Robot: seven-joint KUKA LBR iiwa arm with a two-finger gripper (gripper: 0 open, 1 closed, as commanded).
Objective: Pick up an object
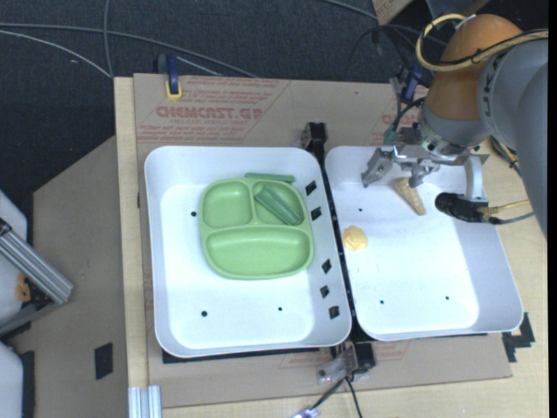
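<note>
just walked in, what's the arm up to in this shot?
The arm's gripper is low over the far end of the right bin, fingers spread, right next to a tan stick-like piece. Nothing is between its fingers. A small yellow lump lies near that bin's left wall. The left bin holds a green divided plate with a green item in its upper right compartment.

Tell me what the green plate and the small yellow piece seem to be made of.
Plate: probably moulded plastic, matte to slightly glossy, judging by its even green colour and rounded compartment ridges. Yellow piece: unclear; the soft, lumpy outline and dull surface suggest foam or rubber, but it is too small to tell.
</note>
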